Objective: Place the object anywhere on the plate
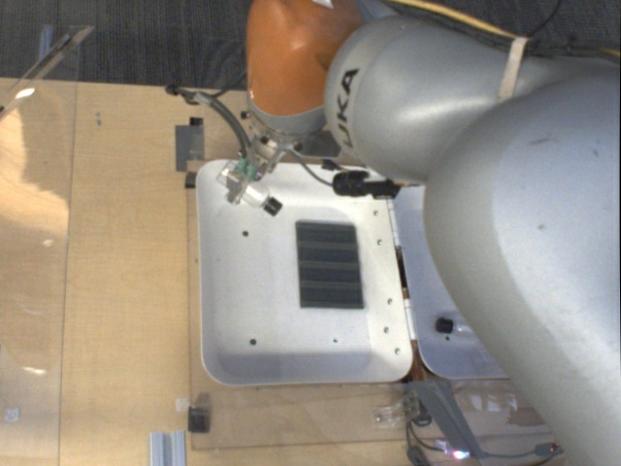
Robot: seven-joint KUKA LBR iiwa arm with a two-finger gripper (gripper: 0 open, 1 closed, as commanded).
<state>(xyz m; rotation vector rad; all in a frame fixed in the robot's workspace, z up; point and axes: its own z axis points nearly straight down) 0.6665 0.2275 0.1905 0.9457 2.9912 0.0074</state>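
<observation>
Object not clearly identifiable; possibly the small pale, greenish thing (236, 172) at the gripper (247, 184), over the left bin's (223, 338) far-left corner. Can't tell the gripper's state. Dark ribbed rectangular plate (330, 263) lies flat mid-bin, well apart from the gripper. Bin is smooth white plastic with rounded corners; right bin (427, 260) sits beside it on the light wood worktop (116, 289).

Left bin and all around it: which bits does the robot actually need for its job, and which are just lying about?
For the job: plate; small object under the arm's tip; arm.
Lying about: black piece in the right bin; black block on the bench; cables.
</observation>
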